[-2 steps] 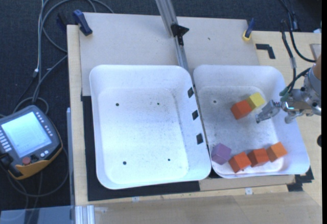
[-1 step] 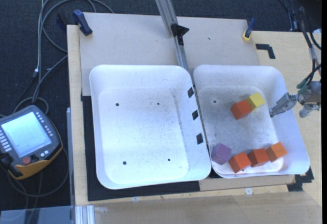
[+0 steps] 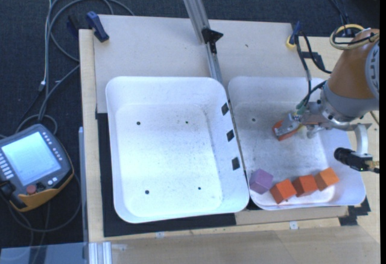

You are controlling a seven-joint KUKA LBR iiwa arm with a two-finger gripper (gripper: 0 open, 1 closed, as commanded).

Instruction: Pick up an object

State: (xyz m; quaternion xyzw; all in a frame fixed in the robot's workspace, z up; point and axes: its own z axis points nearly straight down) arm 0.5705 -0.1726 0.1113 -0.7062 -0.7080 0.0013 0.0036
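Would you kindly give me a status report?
Gripper over right bin, jaws unclear. Purple block, three orange blocks along near rim. Path unobstructed.

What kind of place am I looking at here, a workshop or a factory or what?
Most likely a robotics research lab. A grey and orange robot arm reaches over two white bins on a bench, small coloured blocks lie in the right-hand bin, and a handheld control pendant sits on the dark carpet among loose cables.

Right bin [image 3: 265,91], purple block [image 3: 262,181] (front), three orange blocks [image 3: 305,185]
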